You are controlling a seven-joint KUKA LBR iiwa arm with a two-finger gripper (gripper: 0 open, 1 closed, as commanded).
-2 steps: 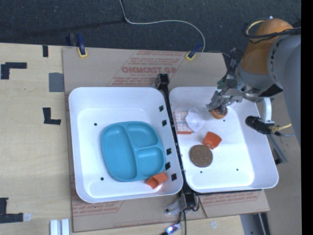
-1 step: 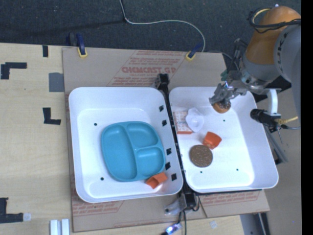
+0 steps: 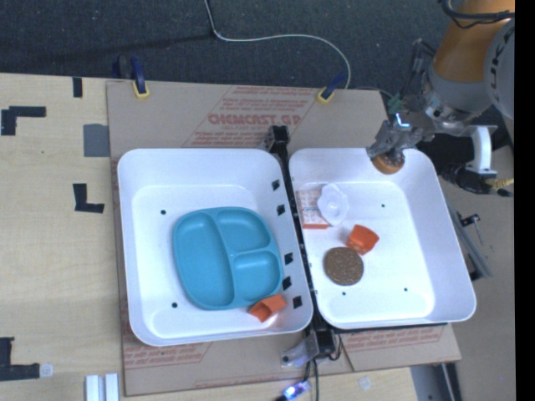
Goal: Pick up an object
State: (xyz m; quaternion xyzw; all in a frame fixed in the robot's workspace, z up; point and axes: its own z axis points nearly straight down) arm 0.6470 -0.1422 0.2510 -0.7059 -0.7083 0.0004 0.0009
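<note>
Red printed lettering runs across the brown cardboard sheet (image 3: 242, 119) under the bins, near the upper middle of the frame; it is too faint to read with confidence. A small white and red printed packet (image 3: 311, 207) lies in the upper left part of the right-hand shallow white bin (image 3: 435, 249), its text too small to make out.

The grey two-finger gripper (image 3: 388, 150) sits at the upper right of the frame, over the far rim of the right bin. A small round tan-orange object (image 3: 387, 164) shows directly beneath its tip, touching it; whether the fingers actually clasp it, and how wide they stand, cannot be told.

In the right bin, a clear crumpled plastic cup (image 3: 333, 202) lies just beside the packet, with an orange plastic piece (image 3: 363, 239) and a round brown disc (image 3: 343, 266) lower down. The left-hand shallow white bin (image 3: 142, 224) holds a blue divided plastic tray (image 3: 226, 256) and a second orange piece (image 3: 267, 308) at its lower right corner.
</note>
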